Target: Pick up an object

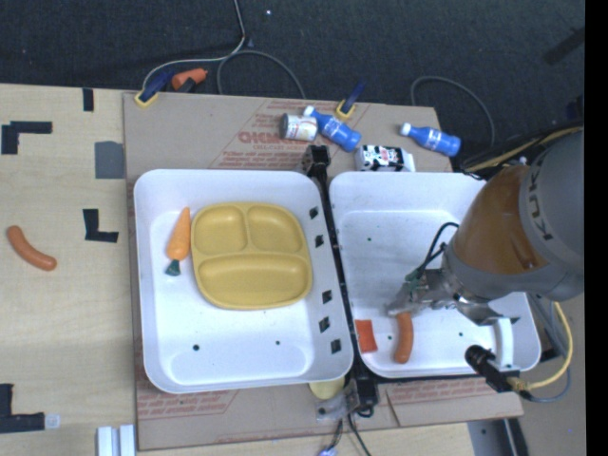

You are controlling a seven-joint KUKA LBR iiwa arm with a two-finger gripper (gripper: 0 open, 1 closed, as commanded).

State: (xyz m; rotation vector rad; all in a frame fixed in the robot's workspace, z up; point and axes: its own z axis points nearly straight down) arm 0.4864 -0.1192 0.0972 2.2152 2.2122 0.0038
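Note:
In the right bin [380, 207], near its front edge, lies a small orange-brown sausage [404, 337], with a little orange block [365, 335] just left of it. My gripper [410, 301] hangs directly above the sausage's upper end, low over the bin floor. The grey arm with its orange band [494, 226] covers the right half of this bin. In the left bin [161, 350] sits a yellow divided plate [251, 255], and an orange carrot [179, 236] lies along the plate's left side.
Behind the bins on the cardboard lie two blue bottles [339, 131] [432, 140], a white jar [299, 126] and a black-and-white packet [386, 158]. Another sausage [30, 248] rests on the bench at far left. A yellow object [326, 386] peeks out below the bins.

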